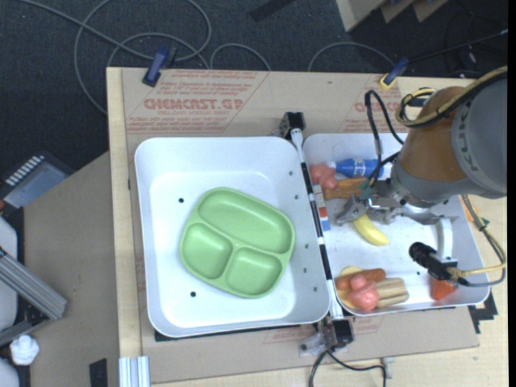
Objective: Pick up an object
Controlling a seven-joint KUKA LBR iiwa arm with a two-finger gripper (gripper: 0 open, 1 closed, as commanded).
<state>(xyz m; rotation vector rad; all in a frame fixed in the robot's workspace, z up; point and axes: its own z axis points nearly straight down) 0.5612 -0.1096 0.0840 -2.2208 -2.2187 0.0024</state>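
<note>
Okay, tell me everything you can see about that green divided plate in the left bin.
The green divided plate is pale green and looks like moulded plastic, rounded at its corners, with three shallow compartments: one long one along the far side and two smaller ones nearer the camera. It lies flat and right way up, turned at a slant, near the middle of the left bin. Its compartments hold nothing, and only the bin floor touches it.

a brown desk (201,103) with red letters printed on it holds two white bins side by side. the left bin (161,168) has a green tray with three parts in it. the right bin (339,145) touches it along the middle. a blue clip (156,64) sits at the desk's far left edge, and another clip (394,73) at the far right.
</note>
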